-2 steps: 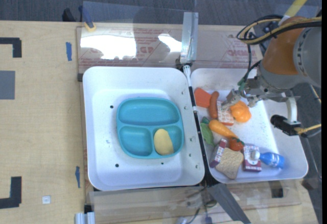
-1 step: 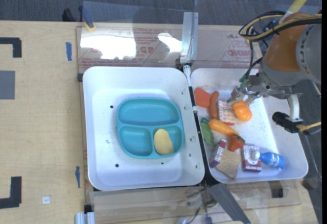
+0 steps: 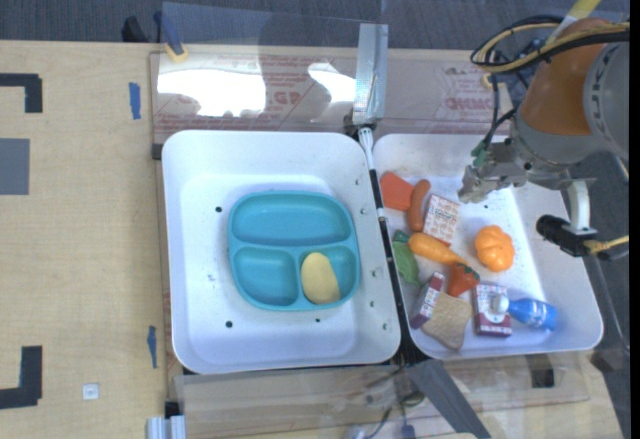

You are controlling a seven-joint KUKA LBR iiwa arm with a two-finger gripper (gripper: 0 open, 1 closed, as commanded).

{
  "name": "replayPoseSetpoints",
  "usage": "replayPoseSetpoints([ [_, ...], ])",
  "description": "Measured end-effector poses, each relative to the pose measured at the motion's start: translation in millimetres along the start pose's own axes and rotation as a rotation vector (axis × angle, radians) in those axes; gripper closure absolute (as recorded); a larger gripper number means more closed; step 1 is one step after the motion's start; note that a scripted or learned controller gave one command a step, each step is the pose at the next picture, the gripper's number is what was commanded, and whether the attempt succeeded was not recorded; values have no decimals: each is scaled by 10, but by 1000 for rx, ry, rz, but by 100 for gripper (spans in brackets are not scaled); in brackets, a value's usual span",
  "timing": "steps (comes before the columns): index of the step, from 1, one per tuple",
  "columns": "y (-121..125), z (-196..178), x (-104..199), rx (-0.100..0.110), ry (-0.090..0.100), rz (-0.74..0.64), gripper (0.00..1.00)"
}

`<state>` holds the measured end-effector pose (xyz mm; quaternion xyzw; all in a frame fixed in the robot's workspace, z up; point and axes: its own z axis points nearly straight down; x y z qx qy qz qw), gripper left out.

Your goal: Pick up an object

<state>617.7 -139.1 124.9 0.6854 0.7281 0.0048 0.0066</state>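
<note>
Just below and left of the gripper (image 3: pixel 478 189) lay the small white and red printed packet (image 3: pixel 441 219), upright in the right white bin (image 3: pixel 575 322). I could not tell the gripper's state, and it held nothing I could see.

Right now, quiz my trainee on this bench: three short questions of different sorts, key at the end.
1. True or false: the yellow potato-like piece lies in the lower right compartment of the blue divided plate.
2. Which bin holds the orange pumpkin? A) left bin B) right bin C) neither
3. Fill in: the gripper hangs over the ____ bin, near its upper edge.

Key: 1 true. 2 B. 3 right.
</note>
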Motion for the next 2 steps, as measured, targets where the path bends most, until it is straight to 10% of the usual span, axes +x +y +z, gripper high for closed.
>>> replayPoseSetpoints([
  [1, -3, 7, 0, 1, 0, 0, 0],
  [2, -351, 285, 226, -9, -3, -117, 0],
])
